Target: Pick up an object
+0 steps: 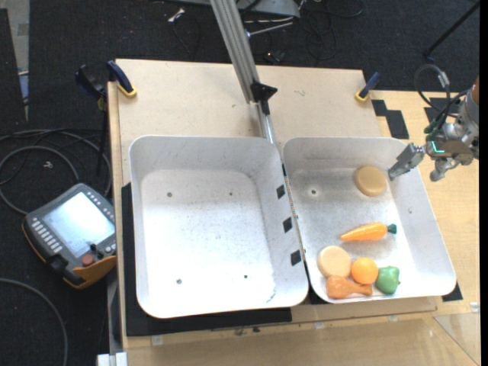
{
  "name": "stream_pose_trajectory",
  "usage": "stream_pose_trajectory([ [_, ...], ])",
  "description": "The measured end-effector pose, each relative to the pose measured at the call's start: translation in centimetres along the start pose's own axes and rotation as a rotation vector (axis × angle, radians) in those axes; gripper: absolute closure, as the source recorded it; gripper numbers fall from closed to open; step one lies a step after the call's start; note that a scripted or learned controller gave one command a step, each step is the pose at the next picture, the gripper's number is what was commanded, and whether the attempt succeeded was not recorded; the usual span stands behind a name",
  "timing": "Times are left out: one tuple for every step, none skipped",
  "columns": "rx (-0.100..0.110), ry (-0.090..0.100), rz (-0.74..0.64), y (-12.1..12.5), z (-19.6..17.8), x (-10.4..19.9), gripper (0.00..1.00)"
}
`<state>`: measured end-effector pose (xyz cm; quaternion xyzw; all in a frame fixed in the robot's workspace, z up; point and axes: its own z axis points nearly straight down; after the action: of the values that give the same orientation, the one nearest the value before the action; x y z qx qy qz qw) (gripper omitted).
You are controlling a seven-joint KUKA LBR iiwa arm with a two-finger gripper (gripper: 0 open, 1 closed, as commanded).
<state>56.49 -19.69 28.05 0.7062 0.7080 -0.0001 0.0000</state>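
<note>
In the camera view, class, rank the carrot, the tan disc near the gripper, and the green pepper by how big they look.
1. Carrot, longest.
2. Tan disc.
3. Green pepper, smallest.
The disc lies farther from the camera, so its lead over the pepper is unsure.

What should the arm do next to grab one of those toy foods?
Probably slide left and lower over the tan round piece. The gripper hangs open at the right bin's upper right rim, holding nothing. That piece lies closest and apart from the carrot and the clustered toys at the bin's lower edge, so the fingers have room.
</note>
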Motion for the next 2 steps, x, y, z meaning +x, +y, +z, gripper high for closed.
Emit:
stream_pose_trajectory([
  [0.006,0.002,0.003,-0.3,6.3,-0.3,0.0],
  [0.006,0.002,0.003,-0.7,12.8,-0.2,0.0],
])
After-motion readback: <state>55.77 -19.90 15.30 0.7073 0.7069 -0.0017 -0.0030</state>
